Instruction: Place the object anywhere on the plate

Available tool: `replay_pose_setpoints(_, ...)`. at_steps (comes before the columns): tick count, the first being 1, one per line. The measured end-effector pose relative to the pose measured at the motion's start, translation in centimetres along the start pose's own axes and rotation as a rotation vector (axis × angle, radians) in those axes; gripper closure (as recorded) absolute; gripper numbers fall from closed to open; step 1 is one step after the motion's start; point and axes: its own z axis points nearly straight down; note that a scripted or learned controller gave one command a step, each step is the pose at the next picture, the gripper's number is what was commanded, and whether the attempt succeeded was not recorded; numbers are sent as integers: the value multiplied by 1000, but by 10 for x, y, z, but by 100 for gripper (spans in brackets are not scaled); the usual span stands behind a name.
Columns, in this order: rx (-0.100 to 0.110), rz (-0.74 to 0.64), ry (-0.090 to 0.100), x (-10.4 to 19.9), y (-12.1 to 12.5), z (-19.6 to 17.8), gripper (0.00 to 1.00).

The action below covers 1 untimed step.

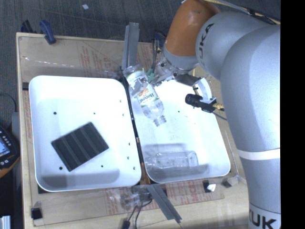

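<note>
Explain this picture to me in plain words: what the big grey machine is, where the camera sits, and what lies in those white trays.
The big grey shape with an orange band is a robot arm, reaching in from the right. One fixed camera looks down on the bench at a slant. Two shallow white bins sit side by side. The left bin holds a dark ribbed plate, where the object should end up. In the right bin, a clear plastic bottle with a label hangs tilted below the arm's gripper, cap end downward. It seems lifted, but the grip itself is too hidden to confirm. A clear plastic tray lies near that bin's front.
</note>
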Motion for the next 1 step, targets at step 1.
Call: replay_pose_setpoints(1, -1, -78, 0, 44, 20, -51, 100)
